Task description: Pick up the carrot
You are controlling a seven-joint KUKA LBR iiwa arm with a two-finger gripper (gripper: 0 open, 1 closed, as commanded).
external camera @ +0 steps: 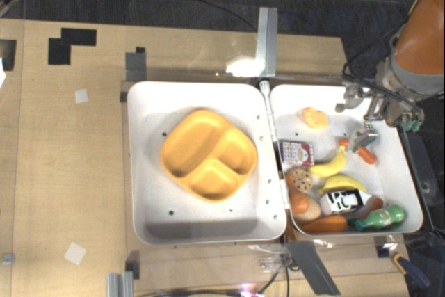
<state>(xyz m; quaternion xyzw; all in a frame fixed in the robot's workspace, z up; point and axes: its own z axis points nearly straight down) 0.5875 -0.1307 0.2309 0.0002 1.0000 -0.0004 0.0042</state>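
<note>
The carrot (367, 156) is a small orange piece lying in the right bin (327, 97), near its right wall. My gripper (361, 139) hangs directly above the carrot's left end and covers part of it. An orange tip (343, 144) shows just left of the gripper; I cannot tell whether it belongs to the carrot. The grey wrist with its orange band (421, 45) comes in from the upper right.
Below the carrot the right bin holds a banana (331, 165), a yellow labelled item (343, 186), a cookie (300, 179), a red packet (294, 151), a green bottle (379, 218) and a red sausage (324, 224). A bread roll (314, 117) lies upper left. The left bin (149, 219) bears a yellow divided plate (208, 153).
</note>
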